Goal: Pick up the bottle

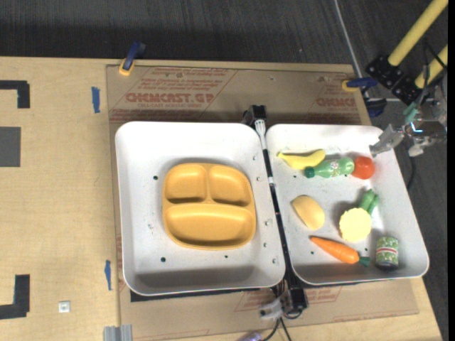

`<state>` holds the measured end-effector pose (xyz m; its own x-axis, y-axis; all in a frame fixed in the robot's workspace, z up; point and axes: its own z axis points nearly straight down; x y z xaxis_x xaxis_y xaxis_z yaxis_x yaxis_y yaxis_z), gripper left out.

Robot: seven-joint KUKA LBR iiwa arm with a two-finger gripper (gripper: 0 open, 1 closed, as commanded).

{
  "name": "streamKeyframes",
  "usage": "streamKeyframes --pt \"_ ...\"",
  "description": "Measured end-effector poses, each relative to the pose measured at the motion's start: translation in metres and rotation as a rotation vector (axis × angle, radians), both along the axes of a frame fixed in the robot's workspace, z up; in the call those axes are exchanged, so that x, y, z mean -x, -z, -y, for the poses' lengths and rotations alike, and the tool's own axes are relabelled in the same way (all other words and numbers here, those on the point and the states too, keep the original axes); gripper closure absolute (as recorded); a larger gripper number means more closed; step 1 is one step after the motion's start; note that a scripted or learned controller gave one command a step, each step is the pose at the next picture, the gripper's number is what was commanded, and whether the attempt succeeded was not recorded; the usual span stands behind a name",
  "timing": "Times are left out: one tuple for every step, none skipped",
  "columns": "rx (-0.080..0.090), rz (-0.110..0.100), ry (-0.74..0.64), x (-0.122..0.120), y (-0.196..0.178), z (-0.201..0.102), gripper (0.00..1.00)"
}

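Bottle (331,168) lies on its side at upper middle of the right bin (416,222), touching banana (301,158) and tomato (363,167); looks light, rigid, slick plastic, so pinch across its mid-body; gripper (387,141) hangs near the bin's upper-right corner, empty, opening unclear.

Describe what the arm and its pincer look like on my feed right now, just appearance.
At the right edge by the right bin, the pincer is a small grey metal piece with a pale, shiny tip. Behind it sits a cluster of dark parts with black cables and a touch of teal. Above, a yellow bar runs diagonally to the top corner, joined to a black clamp-like block.
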<state>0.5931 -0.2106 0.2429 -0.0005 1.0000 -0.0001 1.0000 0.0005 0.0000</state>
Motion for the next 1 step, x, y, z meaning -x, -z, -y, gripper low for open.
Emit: streamKeyframes --pt "-0.008 -0.004 -0.016 0.0208 0.1074 0.0092 0.00"
